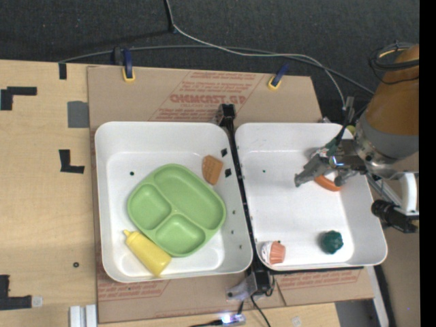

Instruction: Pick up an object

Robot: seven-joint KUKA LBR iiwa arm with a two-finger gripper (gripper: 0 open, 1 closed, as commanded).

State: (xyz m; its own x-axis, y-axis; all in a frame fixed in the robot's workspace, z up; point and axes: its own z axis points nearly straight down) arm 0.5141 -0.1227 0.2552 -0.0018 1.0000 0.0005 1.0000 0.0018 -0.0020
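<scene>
Orange shows beneath the gripper (325, 172) in the right bin (293, 210): a small orange piece (332, 182) by its fingertips. Whether it is grasped, I cannot tell.

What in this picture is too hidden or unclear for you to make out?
- Orange object in the right bin: mostly covered by the gripper, so its shape and whether it is held are unclear.
- Arm: cut off by the camera view's right edge.
- Small cup at the bin's near edge: too small to read its markings.
- Dark green object: too small to identify.
</scene>
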